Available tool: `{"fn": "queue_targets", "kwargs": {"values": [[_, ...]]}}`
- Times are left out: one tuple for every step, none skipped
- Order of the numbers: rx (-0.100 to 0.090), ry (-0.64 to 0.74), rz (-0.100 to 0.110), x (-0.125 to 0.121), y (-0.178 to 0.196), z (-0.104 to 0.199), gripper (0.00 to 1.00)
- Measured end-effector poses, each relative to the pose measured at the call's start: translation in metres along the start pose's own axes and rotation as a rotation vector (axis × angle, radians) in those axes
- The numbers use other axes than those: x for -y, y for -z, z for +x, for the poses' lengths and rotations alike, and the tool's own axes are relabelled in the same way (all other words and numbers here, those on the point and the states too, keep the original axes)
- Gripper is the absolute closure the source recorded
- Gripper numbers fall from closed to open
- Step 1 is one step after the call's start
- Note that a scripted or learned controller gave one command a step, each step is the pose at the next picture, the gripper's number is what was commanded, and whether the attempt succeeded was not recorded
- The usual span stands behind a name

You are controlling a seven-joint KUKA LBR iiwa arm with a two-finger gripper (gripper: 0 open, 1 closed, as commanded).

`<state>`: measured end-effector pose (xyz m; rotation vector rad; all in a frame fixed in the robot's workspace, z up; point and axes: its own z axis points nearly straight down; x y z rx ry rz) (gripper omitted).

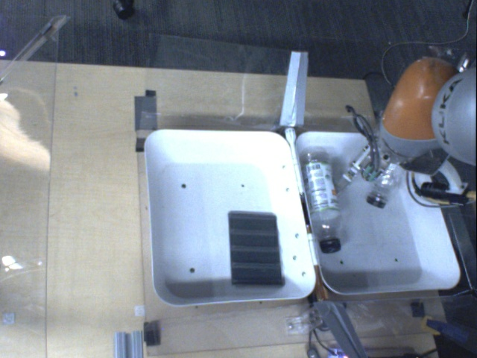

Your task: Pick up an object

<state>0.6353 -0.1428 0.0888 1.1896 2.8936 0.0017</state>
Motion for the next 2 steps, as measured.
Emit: {"fn": "queue_targets", "kwargs": {"values": [[0.003,-0.293,0.021,-0.004,-0.001,-0.002,0.00],[-0.004,-0.534,0.003,0.022,0.051,-0.053,0.00]]}}
